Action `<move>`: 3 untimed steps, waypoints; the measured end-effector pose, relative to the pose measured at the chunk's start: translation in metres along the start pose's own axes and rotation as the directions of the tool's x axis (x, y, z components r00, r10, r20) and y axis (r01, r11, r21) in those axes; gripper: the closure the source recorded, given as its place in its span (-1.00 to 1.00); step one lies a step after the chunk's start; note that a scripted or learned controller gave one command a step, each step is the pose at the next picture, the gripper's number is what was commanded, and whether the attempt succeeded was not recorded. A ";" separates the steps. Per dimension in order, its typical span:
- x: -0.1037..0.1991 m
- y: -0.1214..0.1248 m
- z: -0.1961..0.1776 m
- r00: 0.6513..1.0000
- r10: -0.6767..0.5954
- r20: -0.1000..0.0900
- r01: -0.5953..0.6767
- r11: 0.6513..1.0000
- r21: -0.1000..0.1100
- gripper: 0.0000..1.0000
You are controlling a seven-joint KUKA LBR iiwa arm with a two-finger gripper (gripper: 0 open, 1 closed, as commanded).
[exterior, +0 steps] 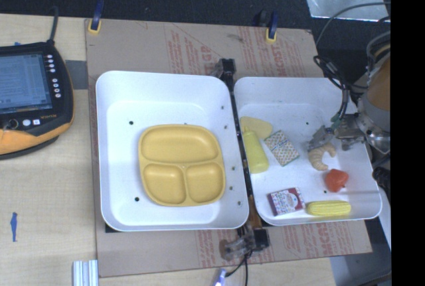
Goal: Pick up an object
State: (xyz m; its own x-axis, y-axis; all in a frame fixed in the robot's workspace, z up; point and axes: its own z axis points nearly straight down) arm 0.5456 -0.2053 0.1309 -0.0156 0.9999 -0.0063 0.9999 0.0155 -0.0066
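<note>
From above, the gripper [325,139] hangs in the right bin [302,89], touching the croissant [321,158]. I can't tell its finger state. The tomato [336,179] lies just beside the croissant; a skewed descent could nudge either away.

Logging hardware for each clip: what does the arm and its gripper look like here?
At the right edge, an orange-brown rounded arm section sits above a grey metal wrist. The small metallic grey gripper has dull silver fingers. Thin black cables loop beside the arm above the right shallow white plastic bin.
</note>
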 end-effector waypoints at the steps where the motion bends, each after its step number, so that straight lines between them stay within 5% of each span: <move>1: 0.019 -0.009 0.036 1.000 0.011 -0.002 -0.011 1.000 -0.010 -1.00; 2: 0.019 -0.009 0.025 1.000 0.006 -0.005 -0.006 1.000 -0.008 1.00; 3: 0.018 -0.069 -0.074 1.000 0.014 -0.004 -0.014 1.000 -0.010 1.00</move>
State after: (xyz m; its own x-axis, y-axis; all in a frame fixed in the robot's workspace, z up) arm 0.4768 -0.1880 0.2050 -0.0011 1.0000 -0.0020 1.0000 0.0011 0.0035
